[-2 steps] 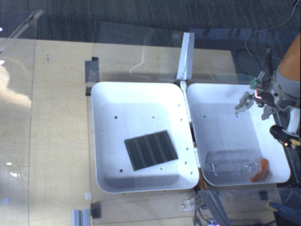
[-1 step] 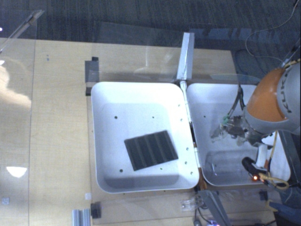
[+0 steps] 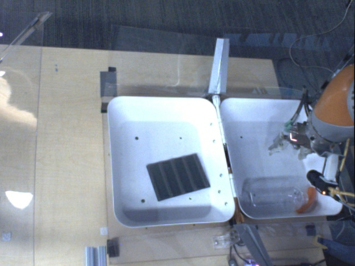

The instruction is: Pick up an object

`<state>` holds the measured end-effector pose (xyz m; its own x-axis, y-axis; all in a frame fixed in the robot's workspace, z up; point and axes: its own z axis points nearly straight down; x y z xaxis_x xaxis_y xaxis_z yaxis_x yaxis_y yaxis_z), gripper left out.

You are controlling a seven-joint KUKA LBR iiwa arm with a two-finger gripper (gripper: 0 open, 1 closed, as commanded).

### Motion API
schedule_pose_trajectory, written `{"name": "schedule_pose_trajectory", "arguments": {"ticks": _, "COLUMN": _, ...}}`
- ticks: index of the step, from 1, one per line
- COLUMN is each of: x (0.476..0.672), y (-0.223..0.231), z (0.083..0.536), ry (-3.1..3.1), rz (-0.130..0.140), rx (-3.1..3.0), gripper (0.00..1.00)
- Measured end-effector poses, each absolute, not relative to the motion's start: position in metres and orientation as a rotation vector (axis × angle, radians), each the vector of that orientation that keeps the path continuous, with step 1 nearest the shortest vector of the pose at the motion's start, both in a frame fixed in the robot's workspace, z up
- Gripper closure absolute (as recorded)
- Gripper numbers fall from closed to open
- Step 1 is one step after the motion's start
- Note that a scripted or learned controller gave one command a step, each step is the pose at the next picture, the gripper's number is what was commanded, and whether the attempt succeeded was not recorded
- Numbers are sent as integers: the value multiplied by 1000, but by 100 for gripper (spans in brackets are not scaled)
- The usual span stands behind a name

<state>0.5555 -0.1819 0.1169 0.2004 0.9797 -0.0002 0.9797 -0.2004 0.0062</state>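
A clear plastic bottle (image 3: 273, 197) lies on its side near the front wall of the right bin (image 3: 249, 121), with an orange piece (image 3: 307, 202) at its right end. A flat black ribbed panel (image 3: 178, 176) lies in the left bin (image 3: 127, 148), slightly turned. My gripper (image 3: 284, 139) hangs over the right half of the right bin, behind the bottle and apart from it. Nothing shows between it and the bin floor.
The grey arm with its orange band (image 3: 339, 101) comes in from the right over the right bin's far corner. The two bins meet at a shared wall (image 3: 223, 148). A metal post (image 3: 218, 65) stands behind that wall.
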Motion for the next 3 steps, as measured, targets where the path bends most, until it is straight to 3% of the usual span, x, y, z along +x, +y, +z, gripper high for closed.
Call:
{"name": "schedule_pose_trajectory", "arguments": {"ticks": 1, "x": 491, "y": -200, "z": 89, "ry": 2038, "rz": 11, "rx": 2377, "gripper": 0}}
{"name": "schedule_pose_trajectory", "arguments": {"ticks": 2, "x": 540, "y": -200, "z": 89, "ry": 1869, "rz": 12, "rx": 2514, "gripper": 0}}
{"name": "schedule_pose_trajectory", "arguments": {"ticks": 3, "x": 636, "y": -190, "z": 86, "ry": 1759, "rz": 5, "rx": 2597, "gripper": 0}}
